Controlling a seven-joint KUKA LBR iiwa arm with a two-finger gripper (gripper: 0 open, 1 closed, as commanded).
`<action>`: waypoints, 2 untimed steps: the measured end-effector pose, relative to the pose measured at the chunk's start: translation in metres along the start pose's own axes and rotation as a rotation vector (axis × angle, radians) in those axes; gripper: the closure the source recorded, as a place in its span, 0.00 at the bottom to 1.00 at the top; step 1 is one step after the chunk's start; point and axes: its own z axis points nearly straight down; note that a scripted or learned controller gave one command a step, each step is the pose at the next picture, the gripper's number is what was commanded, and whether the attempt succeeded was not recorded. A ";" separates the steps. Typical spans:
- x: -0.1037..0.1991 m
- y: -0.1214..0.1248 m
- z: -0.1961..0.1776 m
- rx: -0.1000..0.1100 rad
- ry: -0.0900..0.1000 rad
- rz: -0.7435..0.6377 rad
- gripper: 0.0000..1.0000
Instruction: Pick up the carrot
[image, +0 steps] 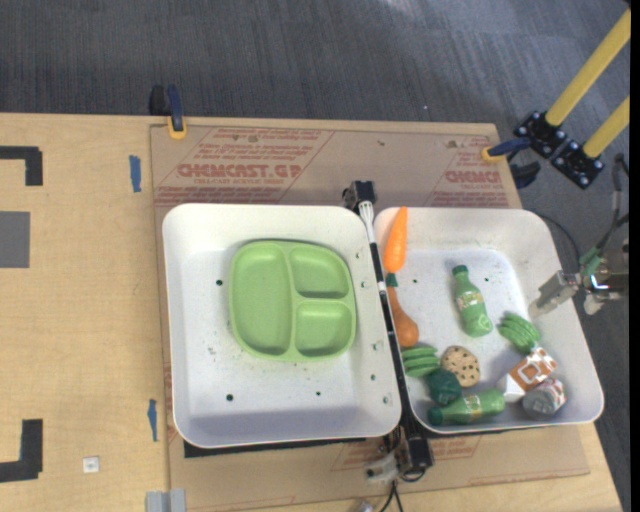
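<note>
Grey carpet lies behind a light wooden table (80, 330), which carries a cardboard sheet (320, 160) printed in red, held at its far corners by clamps. Blue tape marks and black squares sit on the table's left part. Two shallow white bins stand side by side on the cardboard.

The left bin (200, 400) holds a green divided plate (292, 298), lying flat near its middle.

The right bin (500, 225) holds the toys. The carrot (396, 238) lies at the bin's far left corner, against the wall shared with the left bin, its orange body pointing away from the camera. Just below it lies a brown, pear-shaped piece (402, 320). A green bottle (470, 298) lies near the middle. Along the near side sit a green leafy piece (420, 359), a cookie (460, 363), a second green bottle (468, 407) on its side, a small house-like block (534, 370) and a grey lump (543, 401). Another green leafy piece (519, 330) lies nearer the right wall.

The gripper (565, 288) hangs at the right bin's right edge, well apart from the carrot; whether its jaws are released or clenched cannot be told.
</note>
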 end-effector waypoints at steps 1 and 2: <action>0.021 0.073 -0.152 -0.003 -0.002 -0.190 0.00; 0.028 0.154 -0.150 -0.002 -0.001 -0.197 0.00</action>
